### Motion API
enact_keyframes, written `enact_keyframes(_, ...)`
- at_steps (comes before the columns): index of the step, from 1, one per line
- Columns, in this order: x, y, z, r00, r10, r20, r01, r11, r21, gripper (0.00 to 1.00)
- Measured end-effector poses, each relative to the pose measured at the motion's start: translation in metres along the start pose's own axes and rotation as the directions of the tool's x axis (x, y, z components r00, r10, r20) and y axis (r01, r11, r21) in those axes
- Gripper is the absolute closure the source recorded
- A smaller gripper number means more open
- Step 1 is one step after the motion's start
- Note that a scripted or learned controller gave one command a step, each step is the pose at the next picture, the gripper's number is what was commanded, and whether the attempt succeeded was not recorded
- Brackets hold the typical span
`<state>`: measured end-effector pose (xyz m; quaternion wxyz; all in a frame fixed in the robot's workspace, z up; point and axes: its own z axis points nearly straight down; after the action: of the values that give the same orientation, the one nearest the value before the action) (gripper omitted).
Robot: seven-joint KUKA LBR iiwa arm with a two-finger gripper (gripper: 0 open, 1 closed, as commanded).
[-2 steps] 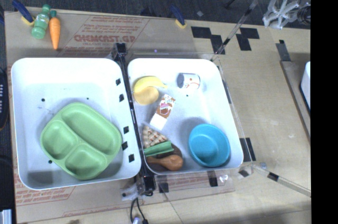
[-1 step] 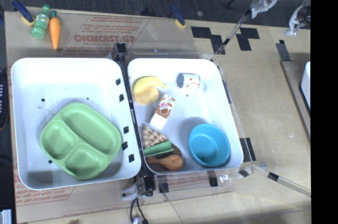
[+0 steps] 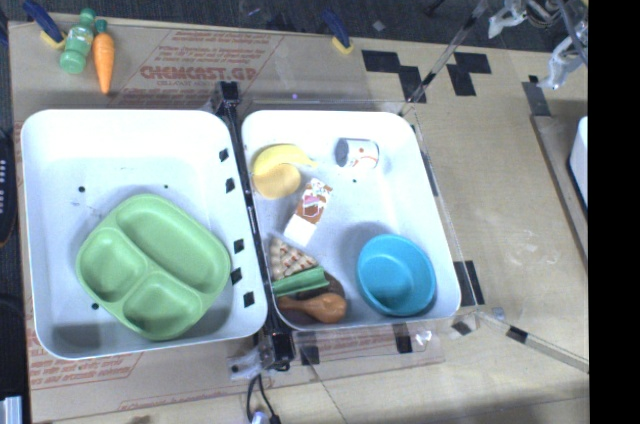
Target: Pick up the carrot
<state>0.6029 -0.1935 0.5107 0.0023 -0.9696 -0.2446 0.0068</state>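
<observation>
The carrot (image 3: 103, 61) lies outside both bins, on the bench (image 3: 500, 172) near the far left corner, tip pointing toward the left bin (image 3: 40, 212) and its green top touching a green bottle-like toy (image 3: 77, 45). At the upper right edge some grey and yellow hardware shows — possibly part of the arm, though it is too cropped to be sure — so the state of the jaws cannot be told from here.

The main risk is distance: the carrot sits well apart from that corner, across the whole bench, and a long reach over both bins could clip a bin wall or the black clips on the divider. The green toy is a second hazard — pressed against the carrot, it could be caught along with it or knocked aside, rolling the carrot away. A blue clamp (image 3: 42, 20) stands just beside the pair and crowds the approach. The right bin (image 3: 420, 162) holds a yellow piece (image 3: 276, 169) and a brownish one (image 3: 320, 305) that a program might mistake for the target.
</observation>
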Motion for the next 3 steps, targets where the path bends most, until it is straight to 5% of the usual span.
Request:
enact_keyframes(1,0.0020,-0.0020,-0.0098,1.000,-0.013,0.004,0.013,1.000,0.006,1.00)
enact_keyframes(2,0.0022,-0.0022,-0.0095,1.000,-0.014,0.005,0.014,1.000,0.007,0.00)
enact_keyframes(3,0.0040,-0.0039,-0.0190,1.000,-0.024,0.011,0.024,1.000,0.011,1.00)
